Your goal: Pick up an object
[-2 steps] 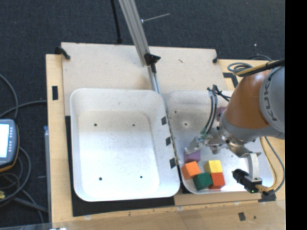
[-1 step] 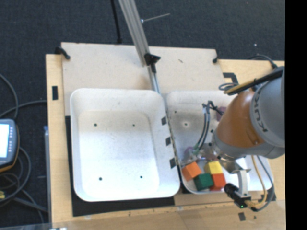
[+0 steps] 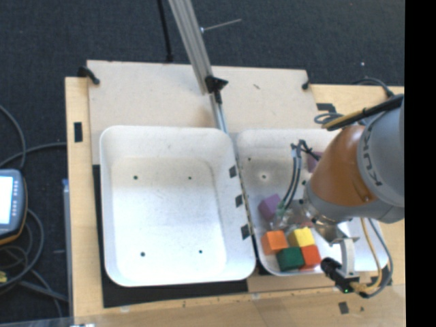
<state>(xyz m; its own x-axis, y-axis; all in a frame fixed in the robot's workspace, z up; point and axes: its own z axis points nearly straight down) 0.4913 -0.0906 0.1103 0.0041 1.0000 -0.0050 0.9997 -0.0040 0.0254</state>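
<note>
In the right bin (image 3: 262, 152), near its front edge, lies a cluster of small blocks: an orange one (image 3: 276, 240), a yellow one (image 3: 303, 236), a green one (image 3: 291, 258) and a second orange one (image 3: 311, 255). A purple block (image 3: 268, 205) sits just behind them. The arm's orange wrist band (image 3: 340, 172) hangs over the right half of that bin, and the gripper (image 3: 293, 216) reaches down from it toward the blocks, just behind the yellow one. Its fingertips are hidden by the wrist body and cables.
The left bin (image 3: 170, 203) stands beside the right one, sharing a divider edge. A slanted aluminium camera post (image 3: 194, 36) rises behind the bins. A handheld pendant (image 3: 10, 203) lies off the bench at far left. Cables trail at the bench's front right corner (image 3: 361, 281).
</note>
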